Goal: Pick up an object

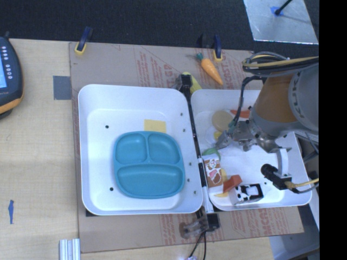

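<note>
Camera view was taken from above the wooden counter, on which two shallow white bins were set side by side. The left white bin was seen to hold a blue divided plastic plate and, at the plate's 12 o'clock, a small yellow flat square. The right white bin was seen to hold several small items: a pale round disc, a brown printed packet, a red wedge-shaped piece and a black-and-white block toward 6 o'clock. An orange toy carrot was lying outside the bins at 12 o'clock.

The grey arm with its orange band was reaching over the right bin, and the gripper was lowered near the pale disc, at about 10 o'clock of the bin's middle. Whether it was open or closed could not be told, and nothing was seen to be carried by it.

The task was judged to be at an early stage: no object was seen lifted, so the grasp and the lift were left to be done.
</note>
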Robot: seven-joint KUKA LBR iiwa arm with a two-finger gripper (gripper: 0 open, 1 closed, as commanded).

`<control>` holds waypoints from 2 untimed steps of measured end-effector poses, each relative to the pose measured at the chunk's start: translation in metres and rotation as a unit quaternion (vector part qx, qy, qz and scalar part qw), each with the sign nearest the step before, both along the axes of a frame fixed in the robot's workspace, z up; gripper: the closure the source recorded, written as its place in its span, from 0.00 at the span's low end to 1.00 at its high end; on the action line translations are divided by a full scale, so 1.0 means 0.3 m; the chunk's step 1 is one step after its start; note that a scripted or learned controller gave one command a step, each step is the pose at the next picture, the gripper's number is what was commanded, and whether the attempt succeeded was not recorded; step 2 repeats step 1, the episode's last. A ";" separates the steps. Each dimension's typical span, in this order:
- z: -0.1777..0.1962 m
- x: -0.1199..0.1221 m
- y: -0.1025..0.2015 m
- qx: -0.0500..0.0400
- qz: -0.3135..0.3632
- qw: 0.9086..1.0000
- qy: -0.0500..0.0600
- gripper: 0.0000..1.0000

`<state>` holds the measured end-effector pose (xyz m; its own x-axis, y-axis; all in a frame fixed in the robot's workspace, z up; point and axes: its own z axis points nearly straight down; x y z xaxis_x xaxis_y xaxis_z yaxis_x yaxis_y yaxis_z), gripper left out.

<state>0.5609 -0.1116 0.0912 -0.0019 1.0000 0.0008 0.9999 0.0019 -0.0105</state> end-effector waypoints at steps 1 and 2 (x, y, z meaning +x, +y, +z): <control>0.005 0.248 0.016 -0.001 0.002 1.000 -0.007 0.00; 0.005 0.248 0.016 -0.001 0.002 1.000 -0.007 0.00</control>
